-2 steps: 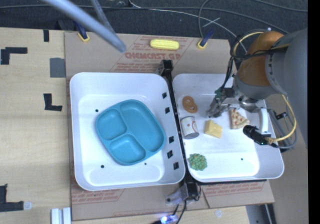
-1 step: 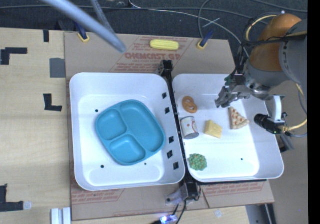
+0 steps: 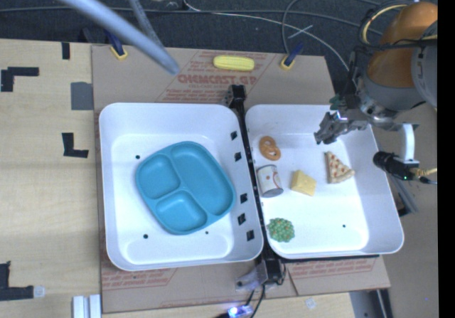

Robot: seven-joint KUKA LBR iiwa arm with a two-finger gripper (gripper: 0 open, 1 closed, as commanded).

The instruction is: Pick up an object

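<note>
Jaws: looking parted, nothing sitting between the dark fingers, so no grasp yet. Gripper [image 3: 328, 131] is hanging over the upper right part of the right bin [image 3: 380, 238], just inside its far rim. Whether the tips are touching the bin floor, can't tell from this slant.

Working outward: the nearest candidate is the pizza slice [image 3: 338, 168], lying flat just below the gripper and apart from it. Next is the cheese wedge [image 3: 303, 183], further toward the bin's middle. The pretzel [image 3: 269, 147] is sitting near the divider side, with the small can [image 3: 269, 181] lying on its side just below it. The green broccoli-like clump [image 3: 281, 229] is resting near the front of the same bin. All five are lying loose on the white floor, well separated from each other.

The left bin [image 3: 114, 167] is holding a blue compartment plate [image 3: 185, 187]. A yellow banana-shaped piece [image 3: 233, 63] is lying on the cardboard behind the bins.

Progress: I'm reading this as early, with the arm positioned over the bin but nothing picked. Remaining: choose a target (pizza slice looks closest), descend, close, lift. Flat slice may be hard to pinch.
</note>
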